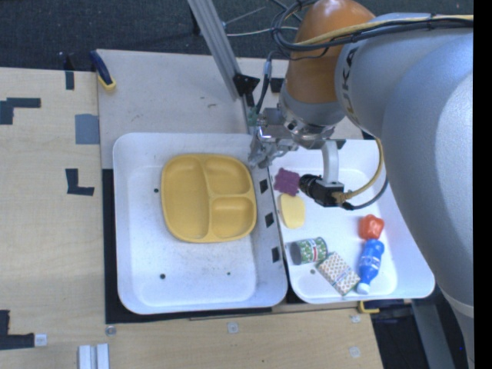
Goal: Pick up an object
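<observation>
Arm reaches in from the right and covers the upper right of the scene, its orange band sitting above the wrist. Gripper hangs over the divider between the two bins, at the far end, just off the plate's upper right corner. The metal parts there are a blur of small pieces, so I cannot tell whether it is released or clenched, and nothing can be made out within it. Left bin holds one thing: a yellow plate with three compartments, lying flat toward the bin's right half, close to the divider. Right bin carries the loose items. Purple block lies nearest the gripper, just below and right of it. Yellow piece sits just below the block. A black part on a cable from the arm hangs beside the block and partly over the bin's middle. Nearer the front: green can on its side, patterned box touching or almost touching it, blue bottle lying tilted to the right of the box, orange object just above the bottle. The arm's bulk hides the bin's right rim. A slanted metal pole crosses the bench behind the bins and ends near the gripper. Blue and yellow clamp sits at the bench's far left corner.
</observation>
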Motion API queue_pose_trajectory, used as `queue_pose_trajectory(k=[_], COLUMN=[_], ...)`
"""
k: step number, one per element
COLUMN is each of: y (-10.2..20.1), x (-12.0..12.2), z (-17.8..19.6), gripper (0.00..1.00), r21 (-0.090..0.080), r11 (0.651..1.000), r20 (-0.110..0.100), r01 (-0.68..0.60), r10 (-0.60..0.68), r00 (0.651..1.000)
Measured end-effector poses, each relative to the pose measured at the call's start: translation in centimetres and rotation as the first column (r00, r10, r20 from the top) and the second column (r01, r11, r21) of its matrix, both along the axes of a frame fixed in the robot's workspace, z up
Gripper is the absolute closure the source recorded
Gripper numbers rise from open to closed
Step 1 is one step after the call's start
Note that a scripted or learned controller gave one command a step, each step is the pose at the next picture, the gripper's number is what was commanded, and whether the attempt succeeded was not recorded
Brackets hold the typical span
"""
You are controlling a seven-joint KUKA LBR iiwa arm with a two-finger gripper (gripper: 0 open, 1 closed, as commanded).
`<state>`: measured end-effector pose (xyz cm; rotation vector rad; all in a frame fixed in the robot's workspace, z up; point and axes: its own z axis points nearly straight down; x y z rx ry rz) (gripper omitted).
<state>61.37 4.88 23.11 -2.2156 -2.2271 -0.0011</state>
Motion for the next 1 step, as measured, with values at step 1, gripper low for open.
queue_pose_trajectory(k=[1], y=[4.71], x=[1.31], z=[-1.06], gripper=[1.00], r21=[0.000], r11=[1.000], r20=[-0.002], r01=[0.000], r10=[0.000], r00=[1.000])
